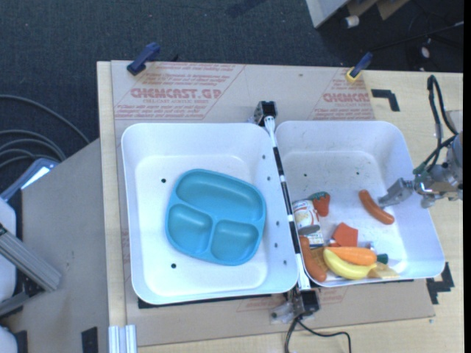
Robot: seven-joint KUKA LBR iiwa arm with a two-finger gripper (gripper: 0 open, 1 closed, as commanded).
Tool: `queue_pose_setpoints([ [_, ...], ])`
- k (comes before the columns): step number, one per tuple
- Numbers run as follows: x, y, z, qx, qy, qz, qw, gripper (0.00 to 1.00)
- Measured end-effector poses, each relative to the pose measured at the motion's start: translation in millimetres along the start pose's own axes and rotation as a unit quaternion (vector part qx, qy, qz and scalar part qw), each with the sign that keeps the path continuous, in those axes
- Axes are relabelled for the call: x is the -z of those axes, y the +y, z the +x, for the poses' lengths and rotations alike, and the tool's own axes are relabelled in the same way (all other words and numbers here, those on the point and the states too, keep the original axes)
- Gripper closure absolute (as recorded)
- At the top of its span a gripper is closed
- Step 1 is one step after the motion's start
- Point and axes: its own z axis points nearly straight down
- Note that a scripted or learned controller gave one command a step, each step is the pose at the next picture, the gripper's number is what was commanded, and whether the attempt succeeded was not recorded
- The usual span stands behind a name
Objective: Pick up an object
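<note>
Cable: a black cable [318, 334] runs off the bottom edge of the frame, below the seam between the two bins.
Desk: a brown board [191, 94] with red lettering lies under both bins, held by a blue clamp [143, 58] at upper left and a yellow clamp [359, 66] at upper right.
Left bin: the white left bin [140, 197] holds a blue divided plate [215, 217] near its middle.
Right bin: the white right bin [397, 149] carries its objects in the lower half.
Sausage: a red-orange sausage [376, 206] lies at centre right of the right bin, just beside the end effector.
Pile: a small can [305, 215], a strawberry [321, 201], a red block [345, 234], a carrot [355, 255] and a banana [344, 265] cluster at the lower left of the right bin.
End effector: the end effector [395, 193] reaches in from the right edge, low over the right bin; whether it is open or closed cannot be told, and nothing is seen held in it.
</note>
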Motion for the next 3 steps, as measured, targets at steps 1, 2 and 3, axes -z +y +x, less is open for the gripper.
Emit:
queue_pose_setpoints([
  [1, -100.4, -11.3, -12.6, 0.000, 0.001, 0.000, 1.0000, 0.00],
  [2, -110.4, 48.5, 43.7, 0.000, 0.000, 0.000, 1.0000, 0.00],
  [3, -100.6, 48.5, 43.3, 0.000, 0.000, 0.000, 1.0000, 1.00],
])
